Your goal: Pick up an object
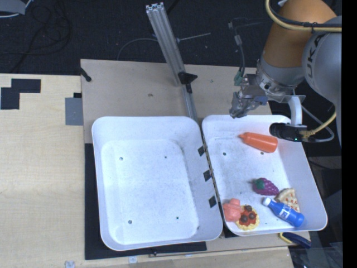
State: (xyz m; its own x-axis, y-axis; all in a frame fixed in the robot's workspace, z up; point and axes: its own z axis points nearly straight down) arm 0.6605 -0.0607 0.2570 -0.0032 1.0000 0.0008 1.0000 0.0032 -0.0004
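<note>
- A pale wooden desk [39, 166] carries two shallow white bins.
- The left bin [148, 183] and the right bin [309, 188] sit side by side, joined by black clips [207, 175].
- A slanted aluminium rail [170, 46] rises behind them.
- Dark cables [50, 15] lie beyond the desk.

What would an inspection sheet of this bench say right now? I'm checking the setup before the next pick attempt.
Surface: two white bins side by side, left bin and right bin, on a wooden bench.
Job's things: in the right bin, orange carrot, purple grapes, waffle piece, blue bottle, pink toy, small tart.
Clutter: nothing seen.
Grippers: gripper above the right bin's far edge, holding nothing.
Cables: yellow hose on the arm; black wires behind.
Surroundings: slanted aluminium rail.
</note>
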